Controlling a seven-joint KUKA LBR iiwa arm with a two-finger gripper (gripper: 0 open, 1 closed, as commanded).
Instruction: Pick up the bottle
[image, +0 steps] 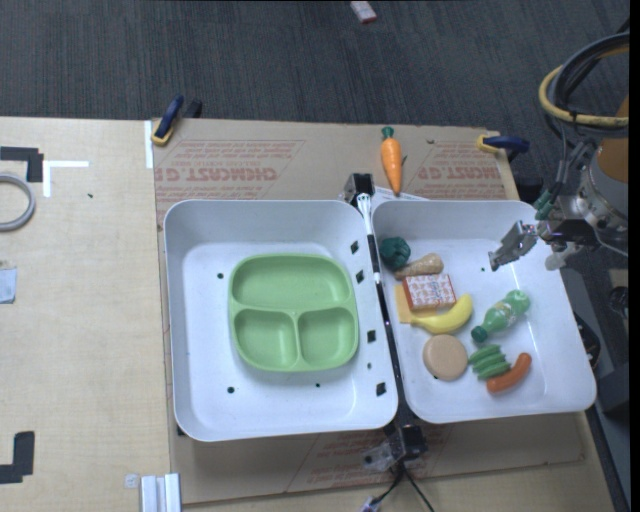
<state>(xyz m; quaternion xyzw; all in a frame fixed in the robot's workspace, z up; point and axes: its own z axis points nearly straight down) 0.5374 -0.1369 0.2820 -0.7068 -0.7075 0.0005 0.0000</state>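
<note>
Closest to where I stand, along the near rim of the right bin (560, 405), lie an orange sausage-like piece (510, 374) and a bundle of green beans (488, 358), with a round tan bun (445, 357) just beside them. A little farther in is the bottle (502, 314), small and green with a pale cap end, lying on its side at a slant on the bin floor, between the beans and a yellow banana (447, 318). Nothing touches it but the floor, so I judge the pick has not begun in earnest. Beyond the banana sit a small red printed box (429, 292), a tan chicken drumstick (419, 266) and a dark green broccoli-like lump (395, 249). In the left bin (190, 300) rests a green divided plate (294, 312). Farther back, above the far right part of the right bin, hangs the gripper (512, 246), well apart from the bottle and up over the wall side; its fingers look slightly spread with nothing between them, though they are small from here. What is left, as I see it, is nearly everything: bring the gripper over the bottle, lower, close, lift. Farthest off, a toy carrot (390, 158) lies on the cardboard (250, 165) behind the bins.
</note>
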